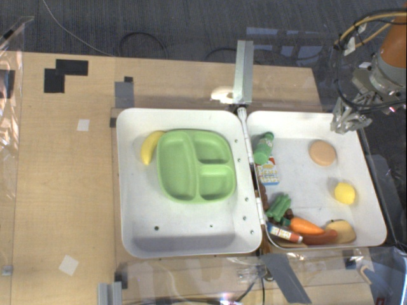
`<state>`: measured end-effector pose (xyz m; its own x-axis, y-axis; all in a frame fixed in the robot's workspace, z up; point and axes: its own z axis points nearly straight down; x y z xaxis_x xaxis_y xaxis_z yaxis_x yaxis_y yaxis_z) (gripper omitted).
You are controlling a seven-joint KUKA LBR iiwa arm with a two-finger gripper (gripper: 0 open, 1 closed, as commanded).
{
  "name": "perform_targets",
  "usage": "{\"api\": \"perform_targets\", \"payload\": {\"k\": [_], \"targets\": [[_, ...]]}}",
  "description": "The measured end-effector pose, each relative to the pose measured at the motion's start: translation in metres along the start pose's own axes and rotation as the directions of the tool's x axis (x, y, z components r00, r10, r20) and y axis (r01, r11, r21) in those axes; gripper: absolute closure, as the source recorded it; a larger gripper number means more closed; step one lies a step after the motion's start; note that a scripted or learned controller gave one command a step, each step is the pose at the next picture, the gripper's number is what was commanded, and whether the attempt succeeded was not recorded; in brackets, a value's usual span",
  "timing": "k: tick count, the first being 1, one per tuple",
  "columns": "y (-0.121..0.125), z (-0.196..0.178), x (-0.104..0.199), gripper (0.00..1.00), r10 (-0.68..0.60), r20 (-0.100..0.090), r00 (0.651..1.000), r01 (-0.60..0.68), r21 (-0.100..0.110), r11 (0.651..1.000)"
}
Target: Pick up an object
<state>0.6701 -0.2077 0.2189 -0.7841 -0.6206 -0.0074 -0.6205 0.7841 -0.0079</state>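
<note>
My gripper (348, 121) hangs over the far right corner of the right bin (299, 132), up and to the right of a round tan bun (323, 152), and nothing shows in it. Several items lie in this bin. A green bottle (263, 149) rests against the left wall. A yellow lemon (344, 193) sits near the right wall. Along the near edge lie a green leafy vegetable (278, 205), an orange carrot (306, 225), a brown sausage (322, 237) and a tan potato-like piece (344, 229).
The left bin (137, 221) holds a green divided plate (194, 165) with a yellow banana (149, 147) at its left rim. A grey metal post (243, 68) stands behind the seam between the bins. Cables (356, 37) loop near the arm.
</note>
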Motion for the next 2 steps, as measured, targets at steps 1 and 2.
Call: {"api": "perform_targets", "payload": {"k": [1,2], "targets": [[0.059,0.089,0.07,1.0,-0.29,-0.001,0.957,0.29,-0.006,0.957],[0.052,-0.007,-0.006,1.0,-0.35,0.006,0.937,0.35,0.007,0.937]]}}
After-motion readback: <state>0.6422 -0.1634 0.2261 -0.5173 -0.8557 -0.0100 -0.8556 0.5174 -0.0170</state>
